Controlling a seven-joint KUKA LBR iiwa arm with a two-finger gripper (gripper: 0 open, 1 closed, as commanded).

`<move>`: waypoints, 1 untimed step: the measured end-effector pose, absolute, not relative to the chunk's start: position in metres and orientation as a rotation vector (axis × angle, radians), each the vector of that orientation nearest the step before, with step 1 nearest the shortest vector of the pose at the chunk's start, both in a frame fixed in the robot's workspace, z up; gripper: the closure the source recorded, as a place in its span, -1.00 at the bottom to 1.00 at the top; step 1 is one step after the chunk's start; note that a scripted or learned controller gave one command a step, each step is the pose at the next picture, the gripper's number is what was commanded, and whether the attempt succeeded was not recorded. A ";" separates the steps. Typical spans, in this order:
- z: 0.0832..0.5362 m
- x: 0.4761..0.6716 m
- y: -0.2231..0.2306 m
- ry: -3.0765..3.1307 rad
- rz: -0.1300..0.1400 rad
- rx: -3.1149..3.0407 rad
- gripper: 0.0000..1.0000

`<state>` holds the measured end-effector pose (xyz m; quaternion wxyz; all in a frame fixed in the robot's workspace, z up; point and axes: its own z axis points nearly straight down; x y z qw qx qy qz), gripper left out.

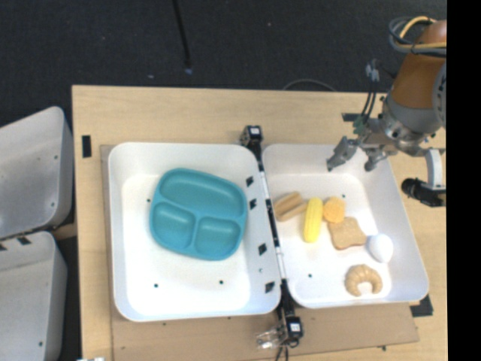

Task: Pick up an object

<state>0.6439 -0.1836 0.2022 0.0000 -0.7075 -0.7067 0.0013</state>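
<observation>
The right bin (316, 288) holds several toy foods: a tan hot-dog bun (288, 205), a yellow corn cob (313, 219), a small orange piece (334, 210), a slice of toast (346, 234), a white egg (380, 247) and a croissant (364, 280). My gripper (355, 156) hangs over the bin's far right corner, above and behind the food. Its two fingers are spread apart, with nothing between them.
The left bin (135, 277) carries a teal divided plate (198, 213). A black divider with clips (267, 224) runs between the bins. The arm's orange band (418, 77) rises at the right edge. Grey panels (30, 171) stand at the far left.
</observation>
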 end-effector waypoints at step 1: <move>0.158 0.647 -0.190 -2.217 0.004 -2.227 -1.00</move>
